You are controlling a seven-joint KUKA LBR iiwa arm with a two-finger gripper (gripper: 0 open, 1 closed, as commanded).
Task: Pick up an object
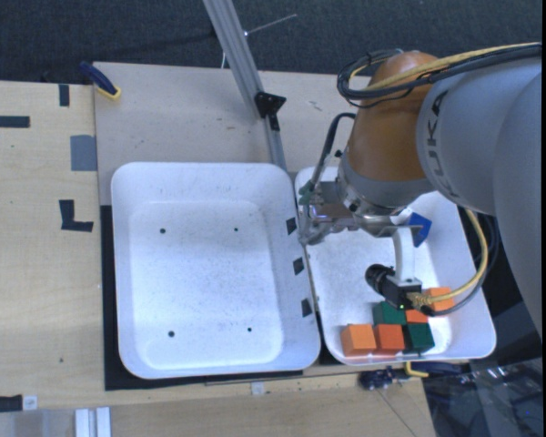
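Two orange blocks (358, 338), green block (419, 336), row lying left-right in right bin (346, 276); jaws' spread unclear

The arm (396, 144) hides much of the right bin (341, 285) and part of a blue object (421, 228).

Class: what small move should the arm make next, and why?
Probably slide the gripper toward the picture's lower edge: it sits at the left wall of the right bin, while the orange blocks and green blocks cluster at that bin's lower end.
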